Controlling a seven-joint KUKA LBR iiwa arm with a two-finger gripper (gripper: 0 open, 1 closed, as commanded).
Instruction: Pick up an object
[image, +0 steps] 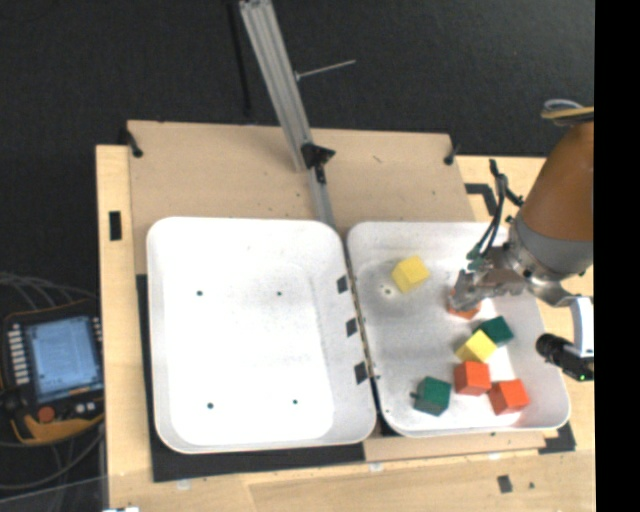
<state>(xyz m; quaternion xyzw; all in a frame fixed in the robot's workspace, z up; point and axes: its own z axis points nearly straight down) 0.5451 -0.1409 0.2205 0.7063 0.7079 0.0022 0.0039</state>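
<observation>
No writing is legible; the gripper (466, 296) is low over an orange block (463, 311), finger state unclear

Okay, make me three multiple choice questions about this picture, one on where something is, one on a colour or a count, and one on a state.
1. Which bin holds the blocks?
A. left bin
B. right bin
C. both bins

2. How many green blocks show?
A. one
B. two
C. four

3. Where is the gripper?
A. low over the right bin
B. over the left bin
C. off the bench

Answers:
1 B: all the blocks lie in the right bin.
2 B: one green block and another green block.
3 A: the gripper is by an orange piece in the right bin.
</observation>
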